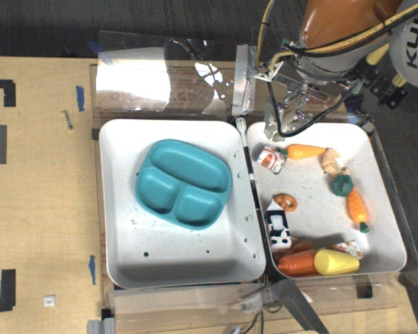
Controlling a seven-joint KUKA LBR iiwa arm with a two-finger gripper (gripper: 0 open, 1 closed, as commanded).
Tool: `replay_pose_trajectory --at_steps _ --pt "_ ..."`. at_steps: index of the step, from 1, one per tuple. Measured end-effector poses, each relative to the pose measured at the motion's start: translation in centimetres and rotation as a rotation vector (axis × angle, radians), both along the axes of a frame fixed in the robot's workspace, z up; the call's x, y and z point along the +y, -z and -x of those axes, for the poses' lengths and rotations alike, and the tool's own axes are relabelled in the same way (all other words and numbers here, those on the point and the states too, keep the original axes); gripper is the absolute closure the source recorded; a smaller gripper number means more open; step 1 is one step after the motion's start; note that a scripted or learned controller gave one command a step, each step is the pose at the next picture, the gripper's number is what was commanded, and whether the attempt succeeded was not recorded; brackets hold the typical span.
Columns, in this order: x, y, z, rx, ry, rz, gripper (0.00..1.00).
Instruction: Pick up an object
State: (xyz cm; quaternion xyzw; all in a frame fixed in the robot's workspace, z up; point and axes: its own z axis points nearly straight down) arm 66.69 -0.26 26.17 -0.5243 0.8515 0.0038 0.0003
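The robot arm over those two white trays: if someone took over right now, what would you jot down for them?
Gripper: above the back edge of the right bin, nothing seen between its fingers; open or shut not readable.
Right bin: small can, two carrots, pretzel, cow figure, yellow piece and others.
Left bin: teal divided plate.
Done: nothing picked up.
Left: lower onto one object, grasp, lift.

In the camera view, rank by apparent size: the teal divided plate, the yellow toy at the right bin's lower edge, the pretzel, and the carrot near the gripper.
1. teal divided plate, by far.
2. yellow toy and carrot: these look alike, so no ranking between them.
3. pretzel, smallest.
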Motion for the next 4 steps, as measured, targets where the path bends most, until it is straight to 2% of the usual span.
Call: replay_pose_trajectory --at_steps 1,2,3,4 --pt "3.3 -0.9 -0.1 -0.005 0.082 0.001 1.00" --pt "2.1 1.0 8.9 0.001 -0.066 0.003 1.00" --pt "2.3 0.2 8.8 0.002 -0.064 -0.001 1.00" --pt "2.5 2.2 3.9 -0.003 -0.200 0.001 1.00"
